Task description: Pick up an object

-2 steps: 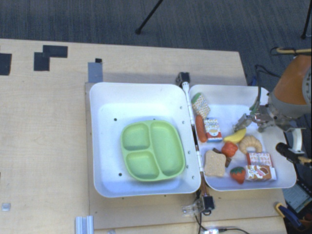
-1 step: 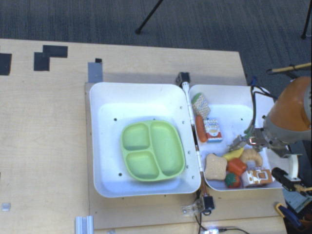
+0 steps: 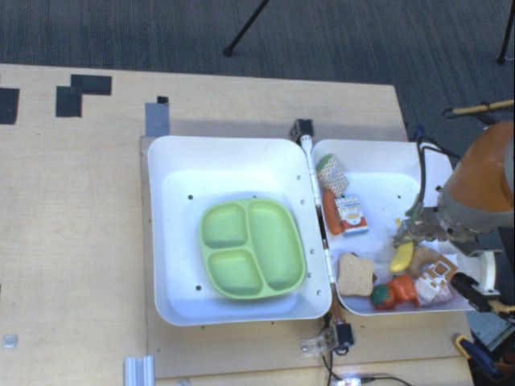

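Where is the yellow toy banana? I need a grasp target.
In the camera view, the yellow toy banana lies in the right white bin, beside the gripper, right of the bread slice.

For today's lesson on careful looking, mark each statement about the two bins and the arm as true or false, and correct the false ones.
1. The green divided plate lies in the left bin. True.
2. The plate has two compartments. False: it has three.
3. The slice of bread lies in the right bin. True.
4. The gripper hangs over the left bin. False: it is over the right bin, just above the banana.
5. The carrot lies on the plate. False: it lies in the right bin.
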Action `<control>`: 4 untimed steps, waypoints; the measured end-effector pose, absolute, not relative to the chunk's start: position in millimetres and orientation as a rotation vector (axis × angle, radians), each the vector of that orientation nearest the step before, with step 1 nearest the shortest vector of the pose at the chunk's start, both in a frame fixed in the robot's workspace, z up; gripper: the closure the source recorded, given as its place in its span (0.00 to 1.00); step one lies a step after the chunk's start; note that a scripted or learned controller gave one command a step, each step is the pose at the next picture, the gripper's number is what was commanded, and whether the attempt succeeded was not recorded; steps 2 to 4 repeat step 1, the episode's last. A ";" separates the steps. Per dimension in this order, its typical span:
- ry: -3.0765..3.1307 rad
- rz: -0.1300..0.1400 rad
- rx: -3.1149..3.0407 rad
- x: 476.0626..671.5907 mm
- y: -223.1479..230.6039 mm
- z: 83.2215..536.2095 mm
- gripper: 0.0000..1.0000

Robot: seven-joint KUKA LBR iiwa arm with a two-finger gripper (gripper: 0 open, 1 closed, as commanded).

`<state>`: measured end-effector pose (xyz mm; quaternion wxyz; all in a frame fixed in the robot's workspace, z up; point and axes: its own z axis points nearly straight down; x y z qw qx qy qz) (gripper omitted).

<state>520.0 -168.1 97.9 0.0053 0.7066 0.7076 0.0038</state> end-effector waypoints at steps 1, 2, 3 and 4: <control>2.225 0.005 2.215 502.8 -78.6 216.3 1.00; 2.225 0.005 2.215 502.8 -78.6 216.3 1.00; 2.225 0.005 2.215 502.8 -78.6 216.3 1.00; 2.225 0.005 2.215 502.8 -78.6 216.3 1.00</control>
